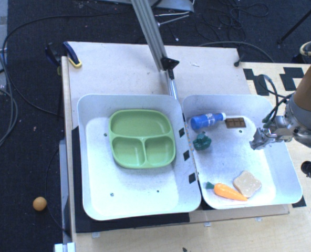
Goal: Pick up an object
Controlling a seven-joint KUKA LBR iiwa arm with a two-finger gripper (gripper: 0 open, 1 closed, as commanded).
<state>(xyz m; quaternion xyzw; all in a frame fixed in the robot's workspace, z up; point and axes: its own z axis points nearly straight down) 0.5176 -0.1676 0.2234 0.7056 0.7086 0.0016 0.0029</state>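
Tool [259, 140] above the right bin [281, 164] — near its far right rim.
Bare floor lies mid-bin; bottle [206, 121], brown block [235, 123], teal toy [201, 141] along the back, carrot [229, 191] and bread [247, 184] in front. Tool's opening cannot be told — nothing visibly held.

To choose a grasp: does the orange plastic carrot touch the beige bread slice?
Touching: the camera view shows the carrot meeting the bread slice with no gap.

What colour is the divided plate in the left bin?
Light green; the divided plate shows clearly in the camera view.
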